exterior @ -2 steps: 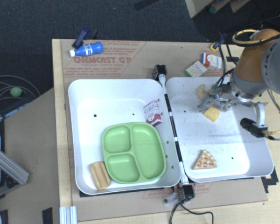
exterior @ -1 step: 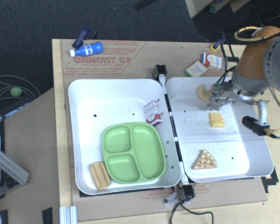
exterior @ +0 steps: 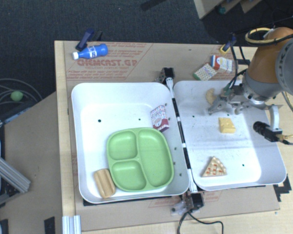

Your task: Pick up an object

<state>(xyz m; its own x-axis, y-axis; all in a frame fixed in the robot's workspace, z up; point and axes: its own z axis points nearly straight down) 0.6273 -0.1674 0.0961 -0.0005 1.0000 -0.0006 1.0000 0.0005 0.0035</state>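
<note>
The arm (exterior: 266, 65) is reaching in from the right and is positioned over the far part of the right bin (exterior: 263, 177). The end effector (exterior: 226, 104) is hanging low over the bin floor near its far edge. Whether it is open or closed cannot be told, because the wrist body is covering it from above.

The right bin is holding three items. A yellow cheese block (exterior: 227, 126) is lying on the floor just in front of the end effector, apart from it. A pizza slice (exterior: 214, 168) is lying toward the near edge, well apart from the cheese block. A small tan piece (exterior: 211, 95) is sitting at the far edge, just beside the end effector on its left; its identity cannot be determined.

The left bin (exterior: 85, 111) is holding a green divided plate (exterior: 138, 159) with three compartments. A tan bread-like piece (exterior: 104, 183) is lying at the plate's near left corner. A red and white packet (exterior: 159, 118) is standing just beyond the plate, near the wall shared by both bins.

On the table (exterior: 63, 82), beyond the bins, a blue and white bottle (exterior: 90, 51) is lying on its side at the far left, and small cartons (exterior: 214, 68) are lying near the far edge of the right bin.
</note>
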